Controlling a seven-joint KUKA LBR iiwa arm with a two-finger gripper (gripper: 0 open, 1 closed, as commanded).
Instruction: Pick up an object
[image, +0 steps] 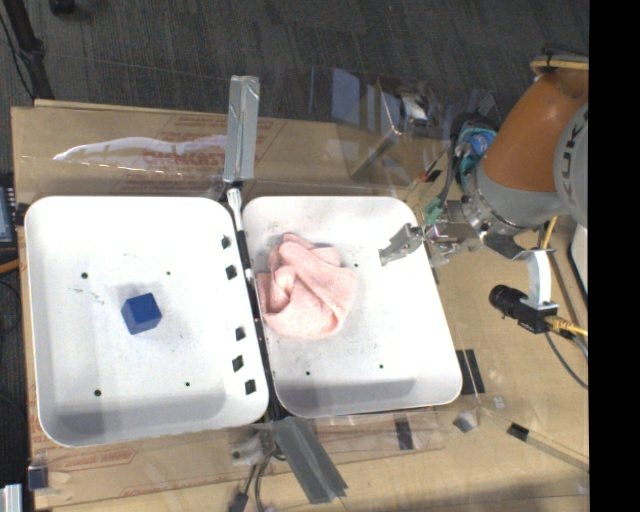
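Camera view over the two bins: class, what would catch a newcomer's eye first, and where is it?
Probably the crumpled pink cloth, lying in the right bin close to the divider. Next the small blue cube, alone in the left bin. Then the arm's orange band at the upper right, with the hand over the right bin's far right edge.

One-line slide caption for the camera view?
End effector above right bin beside pink cloth; blue cube in left bin.
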